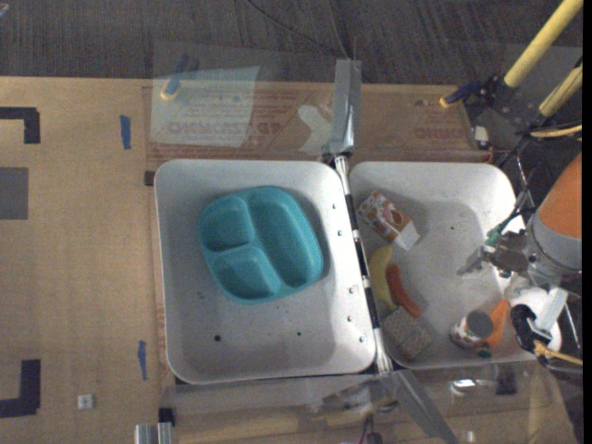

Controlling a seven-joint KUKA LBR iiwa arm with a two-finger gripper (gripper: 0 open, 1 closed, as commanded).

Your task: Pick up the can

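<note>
Camera view: the can [476,327] stands upright near the front right corner of the right bin [444,178], touching an orange item [499,322], likely dropped there loosely. The gripper [492,252] hovers near it, above the bin; its state I cannot tell. A teal tray [262,243] fills the left bin [180,276] on the brown desk [74,276], dark carpet [139,17] beyond

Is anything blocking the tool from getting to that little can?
Nothing visible lies between them. The tool hangs in the right bin, with bare bin floor between it and the can nearer the front. An orange item touches the can's right side.
</note>
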